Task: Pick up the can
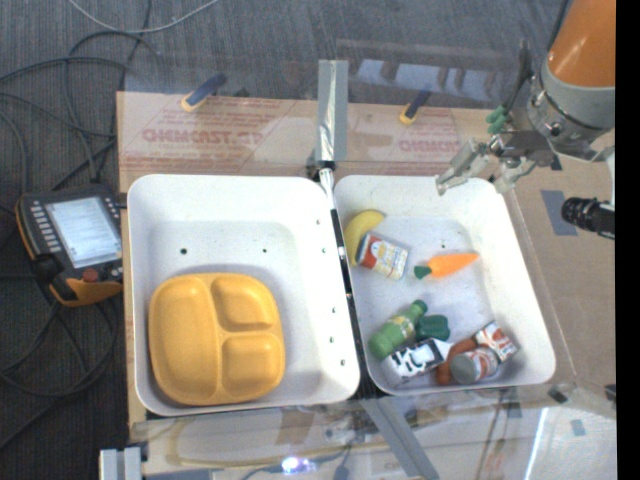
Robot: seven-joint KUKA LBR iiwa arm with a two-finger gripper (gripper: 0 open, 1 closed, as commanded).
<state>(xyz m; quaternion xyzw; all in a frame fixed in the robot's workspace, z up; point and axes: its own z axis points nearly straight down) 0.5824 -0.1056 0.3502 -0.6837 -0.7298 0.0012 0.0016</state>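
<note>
Glossy white plastic bins (300, 218), matt yellow plastic tray (215, 338), metal-topped can (478, 356)

Grey arm (575, 93), broad orange band, pale metal jaws, green fitting (497, 118) at wrist

You're looking down from one fixed camera above the bench, tilted at a slant and set far enough back to take in both white bins (240, 193). The arm (585, 48) enters at upper right.
</note>
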